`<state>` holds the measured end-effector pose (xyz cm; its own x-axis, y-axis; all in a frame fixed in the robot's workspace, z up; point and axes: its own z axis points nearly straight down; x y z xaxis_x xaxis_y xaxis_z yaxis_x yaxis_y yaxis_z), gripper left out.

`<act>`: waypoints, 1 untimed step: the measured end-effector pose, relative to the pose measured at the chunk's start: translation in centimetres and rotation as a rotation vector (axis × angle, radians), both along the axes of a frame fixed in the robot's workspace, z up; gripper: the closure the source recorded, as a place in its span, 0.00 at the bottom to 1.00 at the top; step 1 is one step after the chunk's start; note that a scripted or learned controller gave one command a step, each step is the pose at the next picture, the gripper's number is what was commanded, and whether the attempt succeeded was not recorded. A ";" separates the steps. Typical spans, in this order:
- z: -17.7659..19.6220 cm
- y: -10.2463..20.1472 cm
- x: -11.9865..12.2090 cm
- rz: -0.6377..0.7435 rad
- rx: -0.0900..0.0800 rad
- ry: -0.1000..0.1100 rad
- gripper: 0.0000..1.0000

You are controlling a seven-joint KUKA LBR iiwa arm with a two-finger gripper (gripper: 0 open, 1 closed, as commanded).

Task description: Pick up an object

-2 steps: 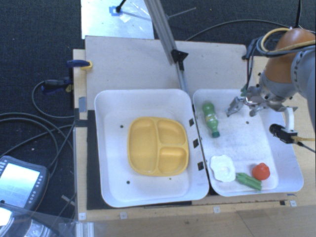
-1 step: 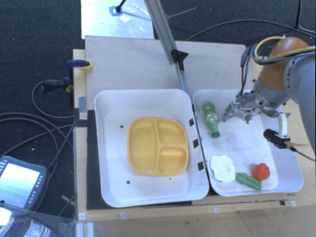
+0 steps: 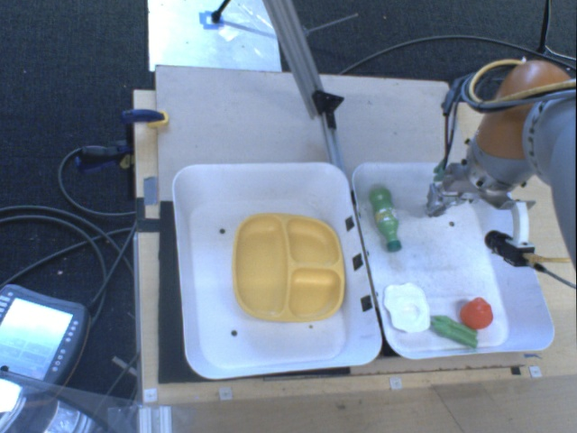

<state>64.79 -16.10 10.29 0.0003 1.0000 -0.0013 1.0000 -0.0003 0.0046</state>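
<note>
The gripper (image 3: 439, 201) is seen low over the upper part of the right bin (image 3: 532, 332), with nothing between its fingers; whether they are parted cannot be told. A green bottle (image 3: 385, 217) lies just to its left. A fried egg (image 3: 407, 307), green vegetable (image 3: 453, 330) and tomato (image 3: 477, 313) lie along the near edge. A yellow divided plate (image 3: 288, 267) sits in the left bin (image 3: 198, 269).

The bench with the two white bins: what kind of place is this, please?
Probably a robotics lab set up for grasping trials. A grey arm with an orange band reaches over two white bins holding toy food and a yellow tray, loose cables cross the floor, and a control pendant lies nearby.
</note>
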 end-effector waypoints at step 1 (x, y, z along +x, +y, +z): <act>5.7 0.8 -0.4 0.006 0.000 -0.003 1.00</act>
<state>64.35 -15.33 15.98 -0.0052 1.0000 -0.0010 1.0000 0.0053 0.0078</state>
